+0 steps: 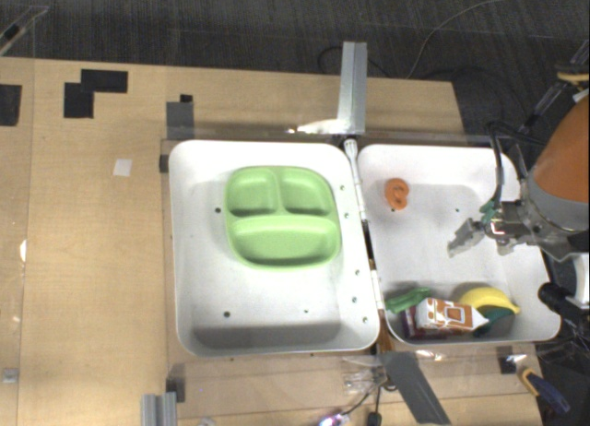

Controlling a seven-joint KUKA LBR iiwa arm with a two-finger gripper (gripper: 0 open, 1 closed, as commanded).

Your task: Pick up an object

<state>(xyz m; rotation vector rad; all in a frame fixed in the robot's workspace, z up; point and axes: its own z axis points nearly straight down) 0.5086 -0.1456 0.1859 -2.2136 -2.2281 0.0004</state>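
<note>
The pincer (464,238), spread and holding nothing, hangs over bare floor of the right bin (433,168), probably lining up a grab, with the banana (489,301) and carton (445,316) near and the orange piece (397,194) farther off.

The gripper (468,237) hangs over the right bin (442,272), a green divided plate (281,215) in the left bin (198,258)
</note>
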